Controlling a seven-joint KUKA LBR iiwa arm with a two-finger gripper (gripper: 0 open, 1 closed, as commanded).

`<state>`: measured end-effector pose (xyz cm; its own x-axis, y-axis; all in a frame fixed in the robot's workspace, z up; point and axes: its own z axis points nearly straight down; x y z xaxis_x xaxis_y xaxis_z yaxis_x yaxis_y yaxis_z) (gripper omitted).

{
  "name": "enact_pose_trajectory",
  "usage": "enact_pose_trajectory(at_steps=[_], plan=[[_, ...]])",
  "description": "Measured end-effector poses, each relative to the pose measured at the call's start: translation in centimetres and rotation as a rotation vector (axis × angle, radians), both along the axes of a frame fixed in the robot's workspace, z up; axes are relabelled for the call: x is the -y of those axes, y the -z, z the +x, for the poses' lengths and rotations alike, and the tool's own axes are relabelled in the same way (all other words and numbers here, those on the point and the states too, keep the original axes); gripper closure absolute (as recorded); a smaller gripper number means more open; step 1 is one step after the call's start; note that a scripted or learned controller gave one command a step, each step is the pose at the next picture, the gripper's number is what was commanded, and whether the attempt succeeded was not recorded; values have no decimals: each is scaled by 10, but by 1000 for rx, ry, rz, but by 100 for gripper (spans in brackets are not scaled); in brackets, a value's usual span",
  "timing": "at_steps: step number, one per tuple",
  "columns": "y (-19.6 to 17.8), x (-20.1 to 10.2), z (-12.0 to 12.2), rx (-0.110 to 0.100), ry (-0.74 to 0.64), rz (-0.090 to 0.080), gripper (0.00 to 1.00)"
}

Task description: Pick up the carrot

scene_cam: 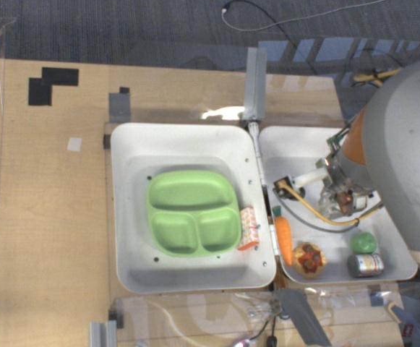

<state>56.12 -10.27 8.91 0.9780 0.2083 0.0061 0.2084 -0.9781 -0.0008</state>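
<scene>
While hand [337, 197] hovers mid-bin — carrot [285, 240] lies apart | by left wall

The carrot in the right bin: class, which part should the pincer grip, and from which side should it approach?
Grip the carrot around its middle, coming from above. It lies lengthwise along the right bin's left wall, so the fingers should probably close across its narrow width, one slipping between carrot and wall, the other on the side facing the small bowl.

Two bins [123, 194], one carrot [285, 238]
</scene>
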Motion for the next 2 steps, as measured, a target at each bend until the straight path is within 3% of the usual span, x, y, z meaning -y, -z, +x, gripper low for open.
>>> enact_pose_trajectory(at_steps=[1,2], plan=[[2,33,96,0,-2,-4,100],[2,34,75,1,-3,-2,100]])
